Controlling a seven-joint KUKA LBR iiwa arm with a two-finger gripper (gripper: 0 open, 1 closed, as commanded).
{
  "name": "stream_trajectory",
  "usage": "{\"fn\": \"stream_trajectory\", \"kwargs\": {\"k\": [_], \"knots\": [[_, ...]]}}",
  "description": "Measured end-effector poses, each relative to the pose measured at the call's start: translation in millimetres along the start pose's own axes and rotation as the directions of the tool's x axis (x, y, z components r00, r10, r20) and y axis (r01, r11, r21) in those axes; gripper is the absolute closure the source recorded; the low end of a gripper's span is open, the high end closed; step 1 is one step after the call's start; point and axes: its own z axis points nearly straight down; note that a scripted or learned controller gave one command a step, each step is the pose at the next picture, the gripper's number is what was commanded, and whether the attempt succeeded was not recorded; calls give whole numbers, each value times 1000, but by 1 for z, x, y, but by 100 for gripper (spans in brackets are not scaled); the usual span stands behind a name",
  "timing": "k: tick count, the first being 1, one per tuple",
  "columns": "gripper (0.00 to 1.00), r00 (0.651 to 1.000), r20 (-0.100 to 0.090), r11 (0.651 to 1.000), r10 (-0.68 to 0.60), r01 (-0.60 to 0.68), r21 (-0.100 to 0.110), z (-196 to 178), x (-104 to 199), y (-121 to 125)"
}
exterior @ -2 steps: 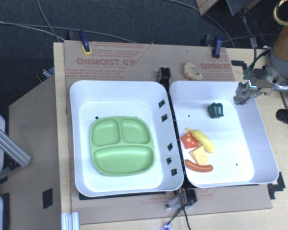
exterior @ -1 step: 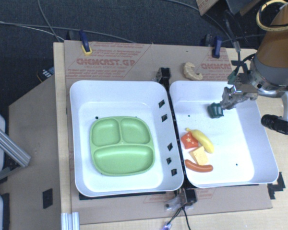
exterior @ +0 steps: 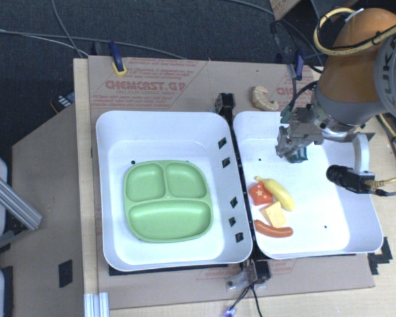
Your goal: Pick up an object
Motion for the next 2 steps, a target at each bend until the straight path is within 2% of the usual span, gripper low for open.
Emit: {"fn": "stream_trajectory", "kwargs": {"k": [2], "knots": [[100,1000,-1,1000,-1,1,2,23,116,-24]]}}
